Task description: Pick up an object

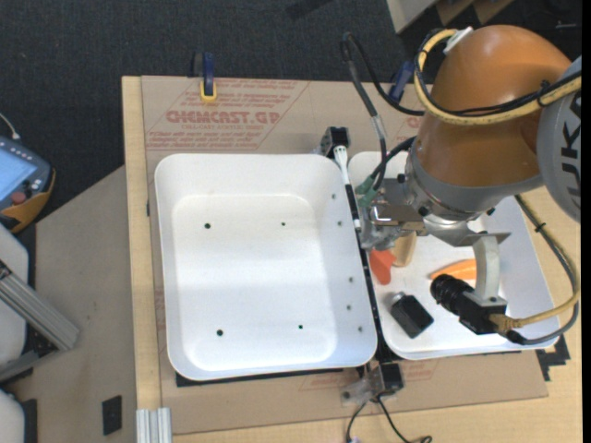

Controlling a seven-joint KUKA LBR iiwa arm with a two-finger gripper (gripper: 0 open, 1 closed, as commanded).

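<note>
Jaws [383,240] half-hidden under wrist, over partly covered orange object [380,266].

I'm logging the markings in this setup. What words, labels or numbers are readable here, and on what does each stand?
"CHEMCAST GP": red print on the brown board under the bins, read from the far side; the exact letters are partly blurred.
Smaller red lines beneath it on the same board: too small to read.
Large dark letters on the arm's grey casing at the right edge: cut off, unreadable.

"CHEMCAST GP" on cardboard sheet [222,116]
</note>
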